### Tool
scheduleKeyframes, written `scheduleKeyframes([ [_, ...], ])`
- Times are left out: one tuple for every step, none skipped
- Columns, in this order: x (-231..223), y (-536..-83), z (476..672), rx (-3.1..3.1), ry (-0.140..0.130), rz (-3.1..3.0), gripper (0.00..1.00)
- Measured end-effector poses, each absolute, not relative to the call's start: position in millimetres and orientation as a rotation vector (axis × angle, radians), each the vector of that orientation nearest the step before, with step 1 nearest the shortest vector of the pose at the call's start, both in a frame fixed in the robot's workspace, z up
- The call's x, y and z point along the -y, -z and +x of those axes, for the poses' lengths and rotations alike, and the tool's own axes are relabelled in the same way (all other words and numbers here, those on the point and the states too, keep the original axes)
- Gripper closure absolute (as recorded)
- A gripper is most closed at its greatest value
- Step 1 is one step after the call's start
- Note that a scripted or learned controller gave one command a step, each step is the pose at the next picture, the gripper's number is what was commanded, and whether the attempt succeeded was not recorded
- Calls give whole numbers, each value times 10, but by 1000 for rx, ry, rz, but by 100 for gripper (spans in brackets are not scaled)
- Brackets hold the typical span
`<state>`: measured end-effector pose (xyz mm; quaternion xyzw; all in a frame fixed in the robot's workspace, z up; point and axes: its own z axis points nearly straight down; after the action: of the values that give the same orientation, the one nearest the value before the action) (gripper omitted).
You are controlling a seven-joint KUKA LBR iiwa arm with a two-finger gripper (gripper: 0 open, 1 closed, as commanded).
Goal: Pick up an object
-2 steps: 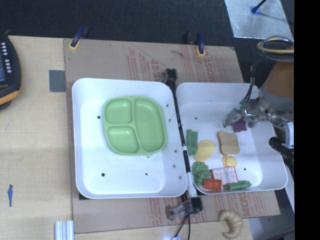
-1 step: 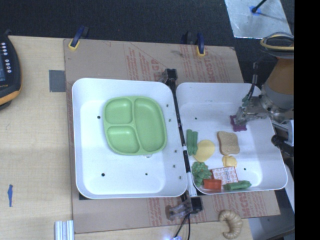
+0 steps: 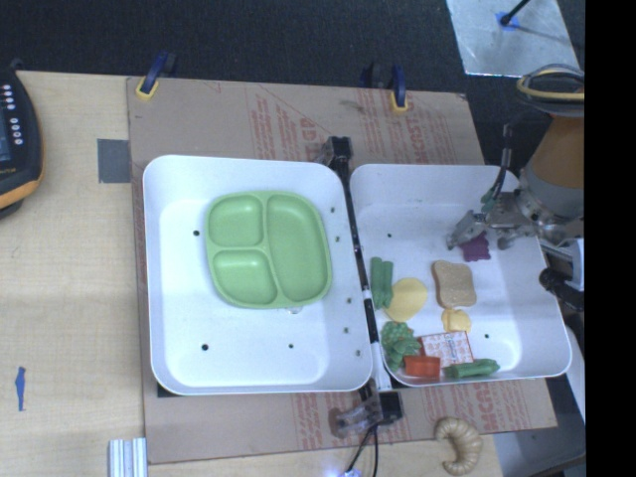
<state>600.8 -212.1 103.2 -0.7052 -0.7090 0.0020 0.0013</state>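
Observation:
My gripper (image 3: 483,237) hangs low over the back of the right bin (image 3: 527,361), its grey fingers spread apart and open. A small purple object (image 3: 478,251) lies on the bin floor right beneath the fingertips; nothing is held between them. Closer to the front lie a tan bread slice (image 3: 454,283), a yellow round piece (image 3: 406,296), a small yellow chunk (image 3: 456,319) and a green bean pod (image 3: 381,272). At the bin's front edge sit a leafy green piece (image 3: 399,341), a red piece (image 3: 421,367), a red-and-white packet (image 3: 445,347) and a green pod (image 3: 471,369).
The left bin (image 3: 179,346) holds a green divided plate (image 3: 268,249). A croissant-shaped toy (image 3: 460,441) lies on the cardboard in front of the bins. A control pendant (image 3: 15,137) rests at the bench's far left. The arm's orange band (image 3: 561,152) is at the right.

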Motion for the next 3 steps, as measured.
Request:
scheduleKeyframes([
  [2130,-1142,6011,2226,-7,-2214,100],
  [2129,-1138,6010,2226,-8,-2213,0],
  [2139,-1247,6013,2227,-8,-2215,100],
])
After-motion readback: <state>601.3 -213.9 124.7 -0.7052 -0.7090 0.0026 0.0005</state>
